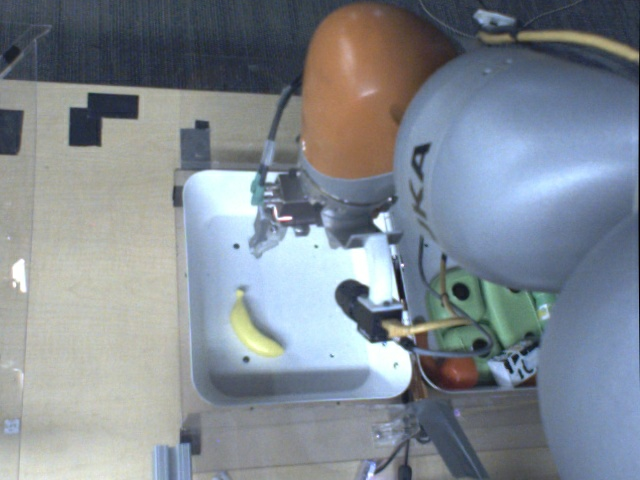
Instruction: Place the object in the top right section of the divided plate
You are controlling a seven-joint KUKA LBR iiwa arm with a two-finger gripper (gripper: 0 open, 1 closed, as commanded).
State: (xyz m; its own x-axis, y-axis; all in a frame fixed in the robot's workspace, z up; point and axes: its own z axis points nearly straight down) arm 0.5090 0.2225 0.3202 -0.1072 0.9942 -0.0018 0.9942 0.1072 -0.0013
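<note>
The banana [254, 329] lies on its side in the left bin [205, 268], toward the near left corner, well apart from the gripper [266, 230], which hangs over the far part of the same bin. Whether the fingers are wide or narrow cannot be told from here; nothing is seen between them. The banana looks like a small toy one, so probably light and stiff, with a smooth, somewhat slippery skin and a curve that may let it roll or pivot when pinched. The safest hold is likely across the thick middle of the curve, fingers closing on its two long flanks, not on the tapering ends. The green plate [500, 308] sits in the right bin, mostly hidden under the arm [520, 168], with something red [458, 371] just beside its near edge. On the arm's grey shell the letters "KA" can be read, part of the maker's name; no other writing is legible.
</note>
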